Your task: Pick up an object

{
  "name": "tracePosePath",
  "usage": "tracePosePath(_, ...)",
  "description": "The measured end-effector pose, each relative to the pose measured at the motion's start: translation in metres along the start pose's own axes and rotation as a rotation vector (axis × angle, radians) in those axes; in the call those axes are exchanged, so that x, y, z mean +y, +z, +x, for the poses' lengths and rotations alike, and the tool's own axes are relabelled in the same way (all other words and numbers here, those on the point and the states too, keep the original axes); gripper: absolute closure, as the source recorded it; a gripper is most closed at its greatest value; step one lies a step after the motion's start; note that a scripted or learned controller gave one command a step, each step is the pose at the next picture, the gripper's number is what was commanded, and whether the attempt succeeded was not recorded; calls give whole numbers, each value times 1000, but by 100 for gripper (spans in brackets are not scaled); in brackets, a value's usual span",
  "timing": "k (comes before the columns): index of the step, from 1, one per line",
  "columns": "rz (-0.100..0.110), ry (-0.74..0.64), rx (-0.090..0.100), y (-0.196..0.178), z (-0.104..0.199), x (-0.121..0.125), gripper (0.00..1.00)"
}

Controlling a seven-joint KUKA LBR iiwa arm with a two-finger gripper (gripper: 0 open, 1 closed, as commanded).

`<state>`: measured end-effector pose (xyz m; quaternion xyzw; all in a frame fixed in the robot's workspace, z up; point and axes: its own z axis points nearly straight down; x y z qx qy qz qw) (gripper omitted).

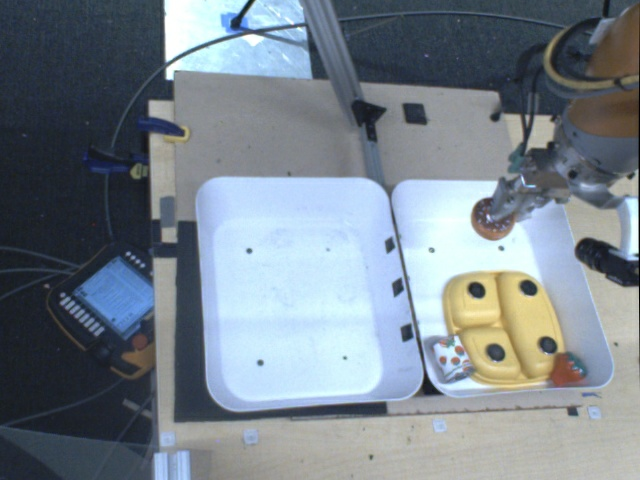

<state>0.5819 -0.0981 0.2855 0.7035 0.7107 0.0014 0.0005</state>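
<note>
- Brown round object [491,222]: camera view is showing it lying in the right bin [580,268], near that bin's far wall, directly under the fingertips of the gripper [503,208]. It is looking like a small ring or doughnut-shaped toy with a pale centre; the exact kind is too small to tell.
- Gripper state: the fingers are pointing down at the object and overlapping its upper edge. Whether they are spread wide, closed narrow, or clamping the object cannot be told from this angle, and contact cannot be confirmed either.
- Handling judgement: the object is appearing small and light. If it is a soft toy it will be giving under pressure; if hard plastic, its curved rim may be slipping out sideways. The best hold is probably across the outer rim, one finger on each side, or one finger through the centre.
- Other contents, relative to the fingers: a yellow moulded toy [502,326] with dark spots is lying well nearer the camera than the fingertips; a small red-and-white item [450,359] and a red piece [568,370] are sitting at its two near corners. The left bin [215,268] is lying well away to the fingers' far side.
- Hidden parts: the gripper is covering the object's far edge, and the arm [598,88] is being cut off at the frame edge.
</note>
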Motion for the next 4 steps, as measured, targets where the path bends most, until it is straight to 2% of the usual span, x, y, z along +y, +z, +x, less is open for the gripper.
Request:
tracePosePath(1,0,0,-1,9,58,5,100)
tracePosePath(2,1,1,0,13,103,5,100)
tracePosePath(3,3,1,0,30,161,-6,100)
tracePosePath(4,2,2,0,37,203,-14,100)
